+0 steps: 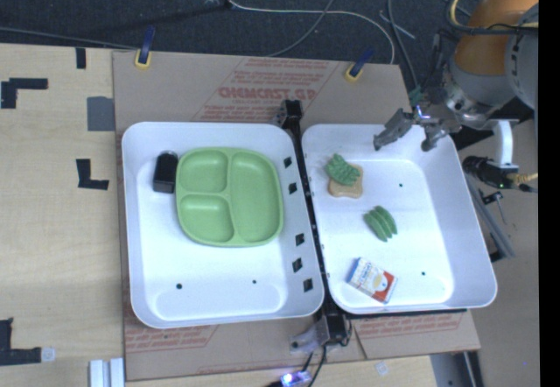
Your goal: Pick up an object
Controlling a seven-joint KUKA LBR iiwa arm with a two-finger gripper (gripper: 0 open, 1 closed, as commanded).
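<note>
gripper (409, 130) spread wide, holding nothing, over right bin (468, 219) upper rim. nearest target: green-topped toy (344, 175), upper left of that bin. risk: fingers clip the rim descending, or nudge the toy away.

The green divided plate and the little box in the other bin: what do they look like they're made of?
The green plate looks like moulded plastic: one even pale colour, rounded compartment ridges, a soft matte sheen. The small box looks like printed cardboard, with flat faces, sharp edges and blue, white and red print, though it could be a plastic toy copy.
</note>
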